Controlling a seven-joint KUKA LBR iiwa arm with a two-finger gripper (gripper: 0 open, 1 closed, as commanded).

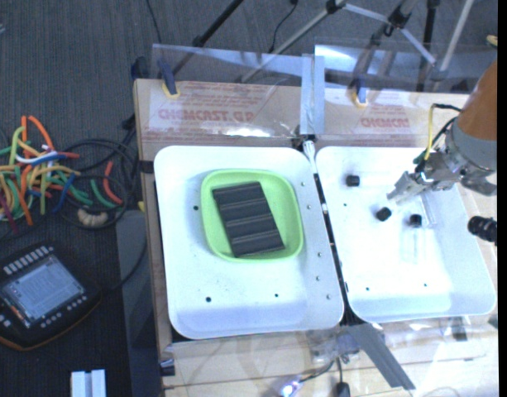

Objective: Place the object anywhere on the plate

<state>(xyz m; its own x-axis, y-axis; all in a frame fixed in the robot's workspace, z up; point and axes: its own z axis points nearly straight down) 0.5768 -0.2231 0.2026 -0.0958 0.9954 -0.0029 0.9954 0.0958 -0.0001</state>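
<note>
A dark grey ridged rectangular block [248,218] lies flat on the green plate [212,190], near the plate's middle. The plate sits in the left white bin [179,288]. My gripper [414,202] hangs over the right bin [402,288], at its upper right and well away from the plate. It is open, its fingers spread with nothing between them. The orange band of the arm [485,106] shows at the right edge.
Three small black pieces [352,179] [384,214] [415,219] lie in the right bin near the gripper. A ridge [323,222] divides the two bins. Coloured cables [30,172] and a handheld controller [38,292] lie left of the bench.
</note>
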